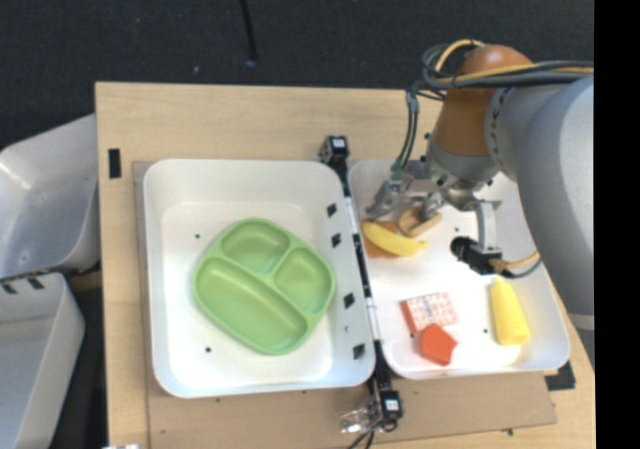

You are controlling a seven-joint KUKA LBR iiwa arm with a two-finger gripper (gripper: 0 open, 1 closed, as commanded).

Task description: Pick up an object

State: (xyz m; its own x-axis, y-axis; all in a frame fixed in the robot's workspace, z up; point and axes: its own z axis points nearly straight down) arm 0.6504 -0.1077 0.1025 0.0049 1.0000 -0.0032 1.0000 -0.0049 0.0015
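Observation:
My gripper [406, 205] hangs low over the upper left part of the right bin [540, 357]. Just below it lies a yellow banana [393, 240], with a small tan piece [421, 224] at its upper right end, close under the gripper. Whether the gripper touches either of them I cannot tell. Further forward in the same bin lie a pink-and-red box [430, 310], an orange block [437, 344] and a yellow corn-like cylinder [508, 312].
The left bin [170, 357] holds a green divided plate [264, 283]. A divider with black clips [357, 267] runs between the bins. The grey arm with its orange band [470, 107] covers the right bin's far right side.

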